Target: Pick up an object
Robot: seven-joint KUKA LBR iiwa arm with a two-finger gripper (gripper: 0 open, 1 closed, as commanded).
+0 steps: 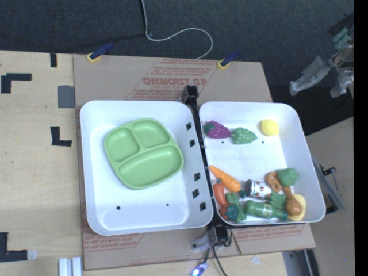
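Gripper: we saw the gripper (322, 76) at the far right, above and outside the bins, over the dark floor; it was blurred and we could not tell how its jaws stood, and we saw nothing held in it.
Left bin: the left bin (98, 171) held a green divided plate (144, 153), lying flat and slightly turned, towards the upper middle of the bin.
Right bin: the right bin (287, 154) held all the small toy foods.
Upper row: a purple grape bunch (217, 130) lay near the dividing wall, a green grape bunch (244, 135) just beside it, and a yellow lemon (269, 127) apart to the right.
Lower cluster: an orange carrot (225, 178) lay aslant near the dividing wall; below it we saw a packed heap with a small white bottle (259, 190), a green avocado-like piece (287, 176) and an orange-yellow piece (295, 206), several touching one another.
Heap details: the green pieces along the near wall were perhaps vegetables; we could not tell them apart.
Bench: brown cardboard (167, 79) lay under both bins, with a white cable (172, 36) looping behind.
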